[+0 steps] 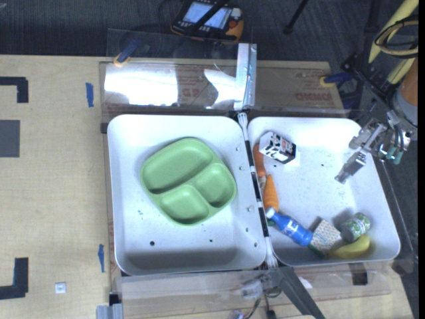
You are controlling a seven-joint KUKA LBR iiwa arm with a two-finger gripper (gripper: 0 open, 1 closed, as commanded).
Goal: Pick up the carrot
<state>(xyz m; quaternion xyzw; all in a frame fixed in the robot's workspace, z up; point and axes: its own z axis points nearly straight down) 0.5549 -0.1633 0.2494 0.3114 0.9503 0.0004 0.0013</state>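
The carrot [269, 189] is a long orange piece lying along the left wall of the right bin [319, 130], its lower end touching a blue bottle [290, 226]. My gripper [357, 153] hangs over the right side of that bin, well to the right of the carrot and apart from it. Its two grey fingers [349, 167] stand spread, open, with nothing between them.
A small black-and-white carton [277, 147] sits just right of the carrot's upper end. A patterned packet [324, 233], a green crumpled ball [355, 224] and a banana [352, 248] crowd the bin's front right corner. A green divided plate [189, 180] lies in the left bin [126, 178].
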